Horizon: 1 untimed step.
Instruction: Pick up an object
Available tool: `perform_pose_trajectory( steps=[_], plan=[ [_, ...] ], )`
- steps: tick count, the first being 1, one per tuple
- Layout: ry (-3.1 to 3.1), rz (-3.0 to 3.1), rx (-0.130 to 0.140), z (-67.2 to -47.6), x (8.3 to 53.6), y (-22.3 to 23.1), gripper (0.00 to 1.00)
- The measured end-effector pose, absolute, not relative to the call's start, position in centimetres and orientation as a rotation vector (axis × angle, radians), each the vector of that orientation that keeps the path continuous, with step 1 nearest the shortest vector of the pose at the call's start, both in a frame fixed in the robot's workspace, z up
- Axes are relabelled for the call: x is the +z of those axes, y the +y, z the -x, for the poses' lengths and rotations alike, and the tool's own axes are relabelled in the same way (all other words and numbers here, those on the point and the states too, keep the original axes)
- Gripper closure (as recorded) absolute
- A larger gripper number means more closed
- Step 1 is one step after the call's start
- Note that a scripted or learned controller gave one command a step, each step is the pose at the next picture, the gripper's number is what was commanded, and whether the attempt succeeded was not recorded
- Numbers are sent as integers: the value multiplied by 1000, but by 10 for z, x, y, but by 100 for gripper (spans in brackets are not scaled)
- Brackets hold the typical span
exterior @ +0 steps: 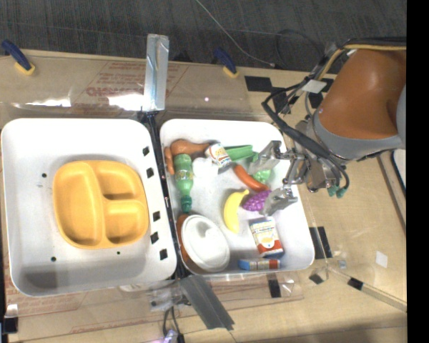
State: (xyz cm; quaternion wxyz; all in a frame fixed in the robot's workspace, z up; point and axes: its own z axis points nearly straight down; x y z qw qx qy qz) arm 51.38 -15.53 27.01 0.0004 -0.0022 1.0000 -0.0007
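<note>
Grey KUKA arm (357,138) entering from the right, orange band uppermost, wrist angled down and leftward; black cables looped along its upper side; two-finger hand (274,179) at the tip, its metal fingers (270,151) spread apart, nothing between them.

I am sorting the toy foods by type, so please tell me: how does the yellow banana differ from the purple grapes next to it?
Colour: the banana is plain yellow, while the grapes are purple.
Shape: the banana is one smooth, curved piece; the grapes form a bumpy, rounded cluster.
Size: the banana looks longer than the grapes.
Position: the banana lies nearer the white bowl; the grapes lie nearer the gripper.
Both rest in the right bin, side by side.
</note>
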Motion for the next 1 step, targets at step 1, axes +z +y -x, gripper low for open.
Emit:
perform_pose_trajectory(
  steps=[1],
  plan=[
    [3149,164,8,-546,103,-171,0]
  ],
)
